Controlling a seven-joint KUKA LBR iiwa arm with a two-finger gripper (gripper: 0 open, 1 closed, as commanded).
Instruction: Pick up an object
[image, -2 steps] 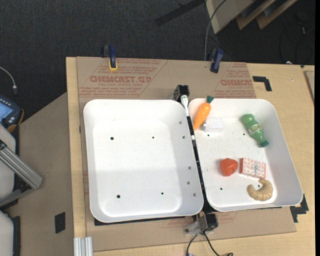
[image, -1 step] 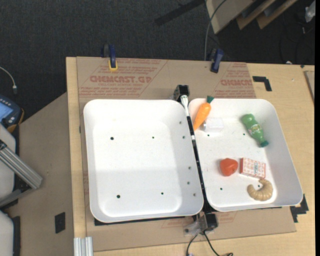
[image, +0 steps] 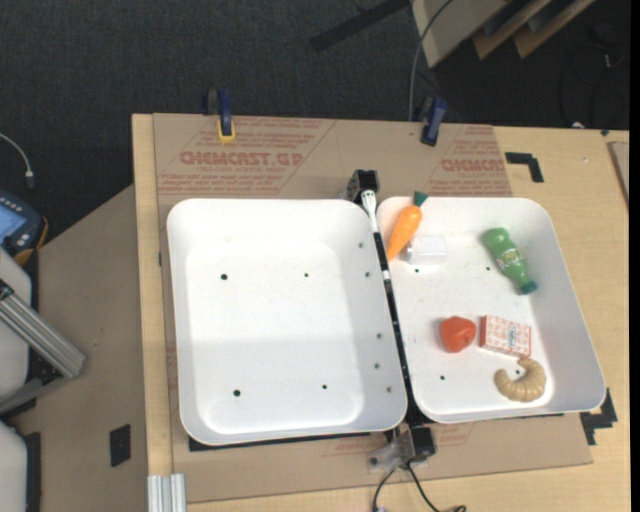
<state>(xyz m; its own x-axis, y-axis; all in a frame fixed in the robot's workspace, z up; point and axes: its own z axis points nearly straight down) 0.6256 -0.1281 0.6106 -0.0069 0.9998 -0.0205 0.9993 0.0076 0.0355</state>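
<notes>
1. I cannot tell how the gripper stands, wide or narrow, nor whether it has anything in it, so I cannot place any object relative to it.
2. All the things that could be picked up lie in the right bin (image: 565, 330), six of them, loose on its floor.
3. An orange toy carrot (image: 404, 230) with a green top lies at the far left corner of that bin, tilted, close against the wall shared with the other bin.
4. Just beside the carrot's lower end is a small pale block (image: 428, 251); I cannot tell whether the two touch.
5. A green bottle (image: 509, 260) lies on its side towards the far right of the bin, well apart from the carrot.
6. Nearer the front, a red rounded piece (image: 457, 334) sits just beside a small patterned card or box (image: 506, 337); they are very close or touching.
7. A tan curled object (image: 523, 382) lies in front of the card, near the bin's front rim.
8. The left bin (image: 200, 300) sits alongside, the rims meeting in the middle.
9. Both bins rest on a brown board (image: 300, 150) with red print, held at its far edge by two blue clamps (image: 222, 108).
</notes>
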